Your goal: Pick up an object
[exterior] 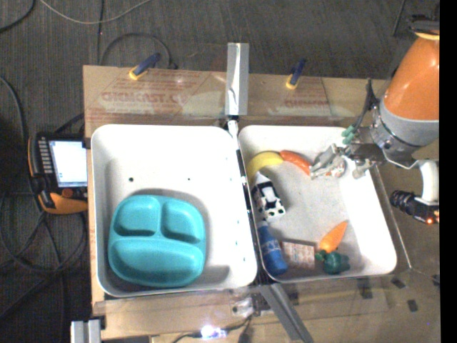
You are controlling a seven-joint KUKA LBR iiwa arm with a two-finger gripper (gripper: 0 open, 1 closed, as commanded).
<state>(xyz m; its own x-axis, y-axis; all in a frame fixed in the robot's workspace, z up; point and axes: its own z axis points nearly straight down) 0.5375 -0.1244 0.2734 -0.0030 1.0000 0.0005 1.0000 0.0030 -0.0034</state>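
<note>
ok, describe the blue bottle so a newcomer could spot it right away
Look in the right bin, along its left wall near the front. The blue bottle lies there, below the black-and-white toy and left of the brown block. It is the only blue thing in that bin.

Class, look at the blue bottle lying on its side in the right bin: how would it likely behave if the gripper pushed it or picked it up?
The blue bottle lies flat and looks round, so a sideways push would probably roll it. It rests against the right white bin wall, which may crowd one finger. Its smooth-looking body could slip.
</note>
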